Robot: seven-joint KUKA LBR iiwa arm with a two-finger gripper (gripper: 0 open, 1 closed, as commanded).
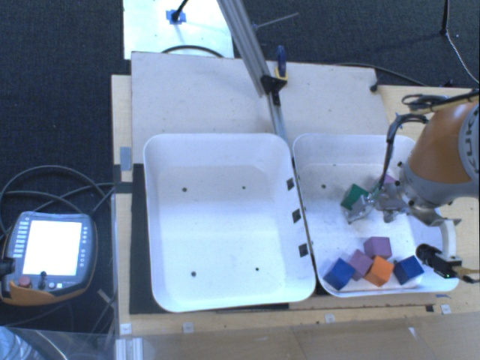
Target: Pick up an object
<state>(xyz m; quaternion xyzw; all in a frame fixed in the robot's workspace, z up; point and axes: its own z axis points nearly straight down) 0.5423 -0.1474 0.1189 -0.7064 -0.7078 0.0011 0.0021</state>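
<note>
While the claw (360,210) sits low beside the green block (353,196), the grasp seems underway. Its spread I cannot tell. Next comes closing, then lifting.

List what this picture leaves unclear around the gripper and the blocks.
- Camera view: gripper beside the green block; too small and blurred to tell touching from gripping.
- The green block's right side is hidden by the gripper.
- Arm cut off by the right edge.

You see two bins (225,163) of smooth, glossy white plastic on a matt, pale wooden bench (330,88). The coloured blocks (379,270) look matt. The arm's orange band (439,152) shines; the slanted pole (244,32) is brushed metal.
</note>
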